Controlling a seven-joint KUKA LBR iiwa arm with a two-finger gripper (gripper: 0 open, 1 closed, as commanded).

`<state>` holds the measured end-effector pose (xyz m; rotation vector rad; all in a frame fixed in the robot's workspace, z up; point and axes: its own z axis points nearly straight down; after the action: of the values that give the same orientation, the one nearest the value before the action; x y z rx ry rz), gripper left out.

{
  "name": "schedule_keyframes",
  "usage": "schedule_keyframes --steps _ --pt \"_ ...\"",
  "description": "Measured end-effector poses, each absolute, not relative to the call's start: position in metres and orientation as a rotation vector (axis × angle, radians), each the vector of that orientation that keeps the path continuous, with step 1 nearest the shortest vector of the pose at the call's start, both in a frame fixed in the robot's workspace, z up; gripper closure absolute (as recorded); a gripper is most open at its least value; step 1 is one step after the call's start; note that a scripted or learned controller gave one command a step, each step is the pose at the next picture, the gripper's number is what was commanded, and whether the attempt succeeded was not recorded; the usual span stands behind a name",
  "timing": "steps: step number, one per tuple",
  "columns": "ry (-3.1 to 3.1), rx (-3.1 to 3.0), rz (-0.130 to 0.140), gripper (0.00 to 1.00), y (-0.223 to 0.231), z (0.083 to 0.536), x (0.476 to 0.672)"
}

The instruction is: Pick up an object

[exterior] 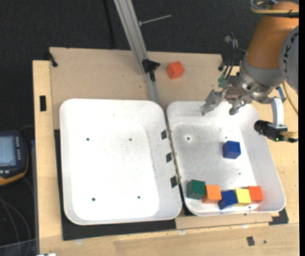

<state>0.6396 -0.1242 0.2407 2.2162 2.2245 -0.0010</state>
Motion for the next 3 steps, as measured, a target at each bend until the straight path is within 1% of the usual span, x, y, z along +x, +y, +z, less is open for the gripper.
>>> schedule_keyframes --steps 1,2,3 --pt "2.226 2.211 0.001 1.0 -0.125 0.252 0.64" --pt "2.227 2.228 -0.009 1.0 -0.09 0.172 0.576" --pt "2.215 2.226 0.002 0.0 -0.092 0.177 0.579"
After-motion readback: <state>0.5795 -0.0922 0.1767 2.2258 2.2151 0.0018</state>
